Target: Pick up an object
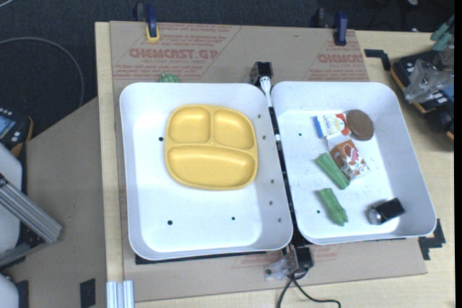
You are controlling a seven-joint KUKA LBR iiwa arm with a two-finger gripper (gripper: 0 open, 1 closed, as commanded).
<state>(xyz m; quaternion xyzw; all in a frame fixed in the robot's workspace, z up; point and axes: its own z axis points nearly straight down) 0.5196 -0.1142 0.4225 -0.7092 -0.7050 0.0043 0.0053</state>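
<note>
We see two white bins side by side on the counter [216, 54], a brown board with red lettering, held at its far edge by two blue clamps [151, 19]; the left bin [148, 216] carries a yellow divided plate [211, 146], lying flat in the bin's far half with its three compartments facing up; the right bin [408, 128] carries the small things of the task. Toward its far side a blue and white packet [330, 125] lies just beside a brown round disc [360, 125]; below them a red and white packet [349, 159] touches a green strip [332, 171], which lies tilted along its left edge; a second green piece [333, 205] lies nearer the front, apart from the first; a small black and silver object [385, 211] rests near the bin's front right corner. The pincer [427, 77] appears as a blurred grey and black mass at the right edge, outside the right bin and well apart from the things in it; we cannot tell whether it is spread or pressed together.
</note>
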